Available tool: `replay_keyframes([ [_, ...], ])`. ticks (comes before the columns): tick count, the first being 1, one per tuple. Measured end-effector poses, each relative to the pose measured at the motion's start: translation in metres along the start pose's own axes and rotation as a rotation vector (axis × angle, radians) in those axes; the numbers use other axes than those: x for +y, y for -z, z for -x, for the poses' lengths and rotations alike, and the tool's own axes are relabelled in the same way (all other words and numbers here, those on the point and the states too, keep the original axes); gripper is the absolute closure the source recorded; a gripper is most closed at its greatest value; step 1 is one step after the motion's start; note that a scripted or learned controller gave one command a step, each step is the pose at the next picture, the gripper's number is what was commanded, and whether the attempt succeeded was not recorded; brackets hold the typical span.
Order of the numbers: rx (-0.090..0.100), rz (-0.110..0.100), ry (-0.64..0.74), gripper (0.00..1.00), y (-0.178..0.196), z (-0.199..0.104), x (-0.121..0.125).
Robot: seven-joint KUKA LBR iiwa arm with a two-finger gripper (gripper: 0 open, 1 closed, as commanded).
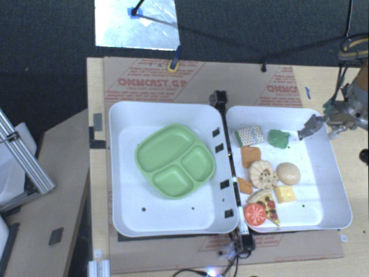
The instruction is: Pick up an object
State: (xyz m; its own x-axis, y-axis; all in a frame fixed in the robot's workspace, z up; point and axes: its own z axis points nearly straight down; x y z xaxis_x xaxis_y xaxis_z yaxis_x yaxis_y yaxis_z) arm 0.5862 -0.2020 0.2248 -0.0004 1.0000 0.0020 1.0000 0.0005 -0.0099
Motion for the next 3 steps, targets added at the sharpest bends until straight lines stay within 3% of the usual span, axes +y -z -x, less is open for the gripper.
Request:
replay_keyframes([
  [1,-0.003,0.011,0.003,0.0,0.007,-0.001,0.003],
  [3,-0.001,0.007,0.003,0.0,-0.11,-0.013,0.005],
])
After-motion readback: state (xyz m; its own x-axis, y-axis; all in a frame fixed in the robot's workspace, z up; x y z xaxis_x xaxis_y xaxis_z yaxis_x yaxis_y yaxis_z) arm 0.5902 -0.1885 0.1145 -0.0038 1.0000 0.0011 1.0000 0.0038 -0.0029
